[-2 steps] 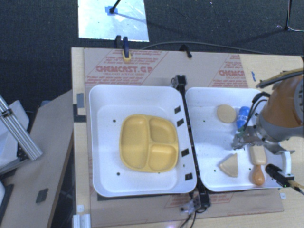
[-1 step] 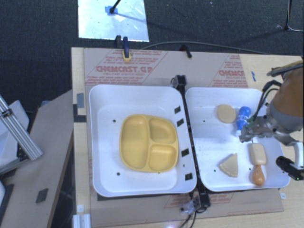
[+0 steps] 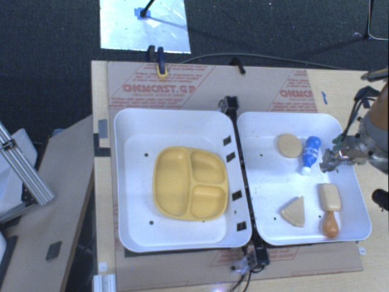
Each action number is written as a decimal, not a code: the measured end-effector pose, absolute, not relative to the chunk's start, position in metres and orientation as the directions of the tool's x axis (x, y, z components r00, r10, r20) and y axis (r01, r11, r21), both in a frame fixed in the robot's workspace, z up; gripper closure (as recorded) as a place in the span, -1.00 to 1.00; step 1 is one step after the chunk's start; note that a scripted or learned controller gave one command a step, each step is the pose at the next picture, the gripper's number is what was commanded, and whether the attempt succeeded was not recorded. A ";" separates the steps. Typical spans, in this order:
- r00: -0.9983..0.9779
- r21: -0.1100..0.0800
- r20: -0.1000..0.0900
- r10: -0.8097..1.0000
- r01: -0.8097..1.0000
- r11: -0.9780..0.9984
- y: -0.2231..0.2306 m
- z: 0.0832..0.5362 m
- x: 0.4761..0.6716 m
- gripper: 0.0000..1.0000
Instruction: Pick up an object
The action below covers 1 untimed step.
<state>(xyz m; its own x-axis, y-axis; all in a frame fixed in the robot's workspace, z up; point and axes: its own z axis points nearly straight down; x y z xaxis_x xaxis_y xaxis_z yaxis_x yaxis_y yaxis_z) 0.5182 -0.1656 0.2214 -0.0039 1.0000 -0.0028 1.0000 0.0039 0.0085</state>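
Observation:
The right bin (image 3: pixel 267 132) holds a round tan disc (image 3: pixel 290 145), a blue and white bottle (image 3: pixel 310 153) lying beside it, a tan wedge (image 3: pixel 294 212) and a cream block with an orange end (image 3: pixel 330 207). My gripper (image 3: pixel 331 160) reaches in from the right edge and hovers just right of the bottle, above the cream block. Nothing shows between its fingers.
The left bin (image 3: pixel 134 163) holds a yellow divided plate (image 3: pixel 190 182). A black divider (image 3: pixel 238 169) runs between the two bins. The arm (image 3: pixel 374 132) hangs over the right bin's right rim. A metal rail (image 3: pixel 24 169) lies off the bench at the left.

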 end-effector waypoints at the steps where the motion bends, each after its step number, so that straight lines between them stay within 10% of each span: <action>1: -0.005 0.010 -0.003 1.000 1.000 0.005 -0.165 0.286 0.522 1.00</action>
<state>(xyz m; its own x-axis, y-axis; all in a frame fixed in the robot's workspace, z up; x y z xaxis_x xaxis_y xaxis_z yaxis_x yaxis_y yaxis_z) 0.5219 -0.1652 0.2862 -0.0046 1.0000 -0.0030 0.9999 0.0047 0.0098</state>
